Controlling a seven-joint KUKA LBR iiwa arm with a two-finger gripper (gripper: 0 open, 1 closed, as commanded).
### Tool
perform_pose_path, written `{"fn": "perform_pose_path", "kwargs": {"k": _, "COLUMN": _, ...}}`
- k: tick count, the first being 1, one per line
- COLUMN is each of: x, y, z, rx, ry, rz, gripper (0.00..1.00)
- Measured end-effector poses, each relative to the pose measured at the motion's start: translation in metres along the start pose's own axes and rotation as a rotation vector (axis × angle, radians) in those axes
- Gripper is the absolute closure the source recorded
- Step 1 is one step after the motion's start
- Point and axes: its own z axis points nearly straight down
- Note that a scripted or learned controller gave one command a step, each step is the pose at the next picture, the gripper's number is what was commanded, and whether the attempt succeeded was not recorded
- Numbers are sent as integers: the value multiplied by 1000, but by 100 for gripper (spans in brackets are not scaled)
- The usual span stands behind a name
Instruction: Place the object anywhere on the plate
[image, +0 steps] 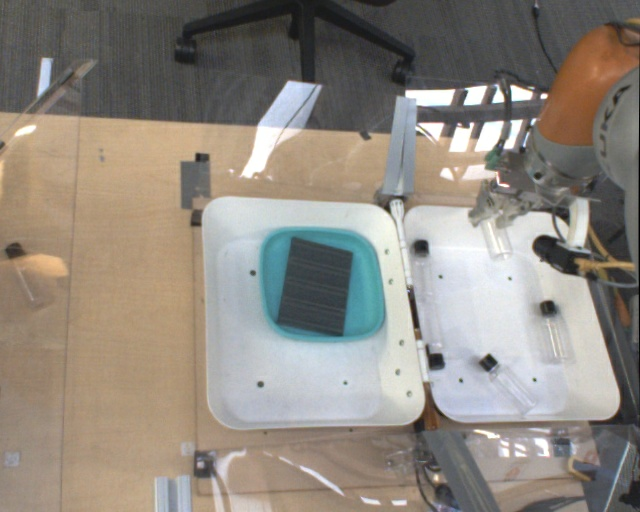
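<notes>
The objects look to be small clear vials with black caps, all in the right bin (600, 400): one vial (494, 238) sits right under the gripper (497, 215) near the bin's far edge, another vial (551, 331) lies lengthwise toward the right side, a third vial (505, 380) lies slanted near the front, and a long tube (426, 305) runs along the bin's left wall. The gripper hangs over the far vial, touching or just above it; I cannot tell whether the claw is spread, closed or pinching the glass, since the wrist hardware and the clear vial blur together there. The plate (372, 290) is teal and sits in the middle of the left bin (230, 380), with a dark ribbed block (316, 287) covering most of its centre, leaving bare rim and margin all round. My read: this is the grasp stage, transfer not started. Risks from here: clear glass is slick and round, so an off-centre pinch could squirt it out or roll it away; a lift without a real grip means an empty carry to the plate; the ridge where the two bins meet lies between pickup and plate, so a low carry could clip it; a drop onto the ribbed block could roll the vial off the plate into the bin, so aiming for bare margin looks tight
</notes>
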Motion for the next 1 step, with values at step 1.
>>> {"fn": "perform_pose_path", "kwargs": {"k": 1, "x": 0, "y": 0, "z": 0, "rx": 0, "ry": 0, "rz": 0, "gripper": 0}}
